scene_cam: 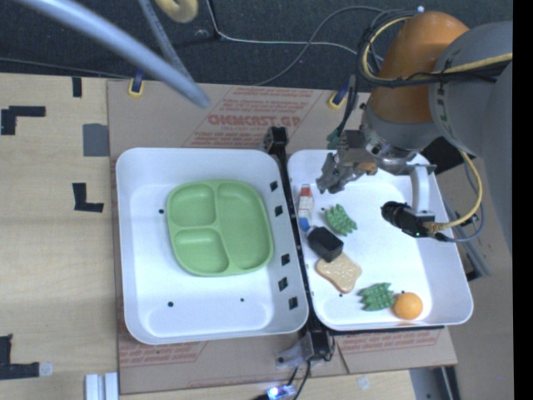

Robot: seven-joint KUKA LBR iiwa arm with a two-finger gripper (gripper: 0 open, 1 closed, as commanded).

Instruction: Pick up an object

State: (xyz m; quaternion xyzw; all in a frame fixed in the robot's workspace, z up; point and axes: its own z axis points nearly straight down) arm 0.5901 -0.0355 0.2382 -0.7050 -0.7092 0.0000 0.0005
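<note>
Hand [335,176] sits over the back-left corner of the right white bin [441,265], dark fingers pointing down-left toward the bin floor. Can't tell how far open it is, and nothing visible between the fingers.

Closest items: small red-white-blue carton-like object [305,206] lying along the bin's left wall, long axis running front to back; just right of it a green leafy plastic piece [340,220], long axis diagonal. The hand is above and slightly behind both, contact not discernible.

Further forward in the same bin: small black block [325,243], tilted diagonal; tan toast-shaped slice [339,273] touching or nearly touching the block's front; a second green leafy piece [376,296] with an orange ball [407,306] just beside it on the right, near the front wall. A black attachment [404,217] hangs off the arm over the bin's right half.

Left white bin [137,248] holds a light green divided plastic tray [221,227], three compartments, roughly centred.

Writing: red print on the cardboard sheet [241,115] under the bins, on the table, reads roughly "CHEMCAST GP"; smaller lines not legible.
</note>
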